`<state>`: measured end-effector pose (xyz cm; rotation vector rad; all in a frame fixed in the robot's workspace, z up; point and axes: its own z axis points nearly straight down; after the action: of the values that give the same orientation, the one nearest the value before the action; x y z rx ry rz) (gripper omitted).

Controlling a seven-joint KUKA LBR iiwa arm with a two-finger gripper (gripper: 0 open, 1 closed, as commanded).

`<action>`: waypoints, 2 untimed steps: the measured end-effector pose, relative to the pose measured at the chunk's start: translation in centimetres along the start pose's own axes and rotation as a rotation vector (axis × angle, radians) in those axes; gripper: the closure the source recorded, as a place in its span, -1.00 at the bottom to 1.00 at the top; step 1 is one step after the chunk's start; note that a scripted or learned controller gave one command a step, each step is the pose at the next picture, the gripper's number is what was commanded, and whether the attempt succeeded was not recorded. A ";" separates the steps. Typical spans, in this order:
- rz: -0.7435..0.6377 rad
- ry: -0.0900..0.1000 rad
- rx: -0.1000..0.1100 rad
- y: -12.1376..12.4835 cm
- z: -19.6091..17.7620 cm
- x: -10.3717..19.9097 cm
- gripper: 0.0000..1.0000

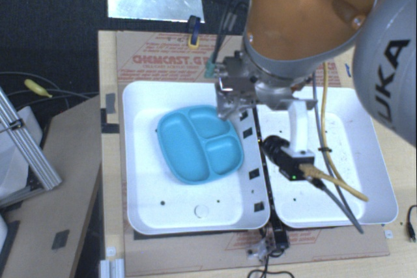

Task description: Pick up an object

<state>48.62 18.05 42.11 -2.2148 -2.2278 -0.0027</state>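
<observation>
I see the blue tray (pixel 199 144) lying flat in the left bin (pixel 140 140), and the jaws (pixel 229 107) are above its far right corner for gripping the rim, but I cannot tell their opening.

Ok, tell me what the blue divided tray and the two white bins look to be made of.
Blue tray: probably moulded plastic, matte to satin; uniform colour, rounded compartment ridges, soft sheen.
Left white bin and right white bin: likely thin formed plastic, smooth and slightly glossy; rounded corners and curled rims suggest it, though painted metal cannot be ruled out.
</observation>
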 end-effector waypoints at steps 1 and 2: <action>-0.004 0.001 -0.004 0.1 -1.1 -0.1 1.00; 0.009 0.000 -0.004 0.1 -4.0 -5.3 1.00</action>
<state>48.70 12.71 46.10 -2.2273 -2.2199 -0.0068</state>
